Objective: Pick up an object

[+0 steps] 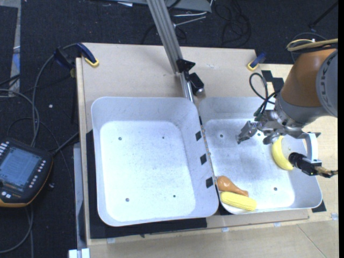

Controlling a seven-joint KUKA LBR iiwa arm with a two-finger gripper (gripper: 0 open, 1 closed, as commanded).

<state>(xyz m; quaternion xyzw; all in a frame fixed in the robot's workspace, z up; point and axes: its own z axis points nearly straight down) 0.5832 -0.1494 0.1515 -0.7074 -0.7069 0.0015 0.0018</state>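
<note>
Grey metal and an orange band mark the arm reaching in from the right over the right-hand shallow white plastic bin [252, 144]. Its two-finger gripper [257, 133] hangs low above the speckled floor of that bin, near the middle, and the jaws look to be apart, with one dark finger pointing left and another nearer the wrist; nothing sits between them.

Three things lie in this bin. A yellow curved banana-shaped toy [280, 153] rests just beside the gripper on its right, partly under the wrist hardware. At the front-left corner a yellow corn-cob-shaped object [238, 201] lies against the bin's front wall, touching a small orange-tan pear-shaped piece [230, 184] just behind it. These two are probably settled there because the bin's sloped sides gather loose items into the corner. Any of the three could serve as the object to pick up; the banana toy is the closest to the jaws.

Beside it, the left-hand shallow white plastic bin [145, 155] overlaps the right bin's edge. Both rest on a pale wooden surface [161, 63], clamped at its back corners by blue-and-yellow clamps [86, 55], likely to stop it shifting.
</note>
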